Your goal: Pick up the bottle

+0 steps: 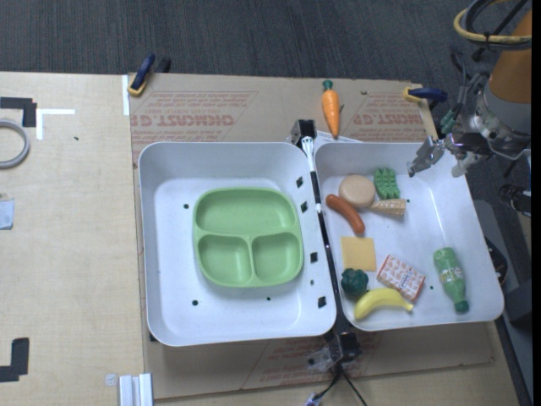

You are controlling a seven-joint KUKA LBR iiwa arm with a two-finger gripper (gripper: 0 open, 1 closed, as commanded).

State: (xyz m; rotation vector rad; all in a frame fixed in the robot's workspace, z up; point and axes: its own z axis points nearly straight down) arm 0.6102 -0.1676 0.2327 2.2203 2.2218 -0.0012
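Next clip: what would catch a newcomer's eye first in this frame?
Probably the green divided plate, alone in the left bin. Then the right bin, crowded with toy food, with the green bottle lying by its near right corner beyond a banana. The pincer hangs over that bin's far right edge, apart from the bottle.

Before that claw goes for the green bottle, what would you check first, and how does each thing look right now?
1. Green bottle in view, lying in the right bin near its right wall: ok.
2. Space around the bottle: the cracker packet and banana lie apart to its left: ok.
3. Claw above the bottle: not ok, it hangs over the bin's upper right corner.
4. Claw open wide enough: cannot tell.
5. Nothing held in the claw: cannot tell.
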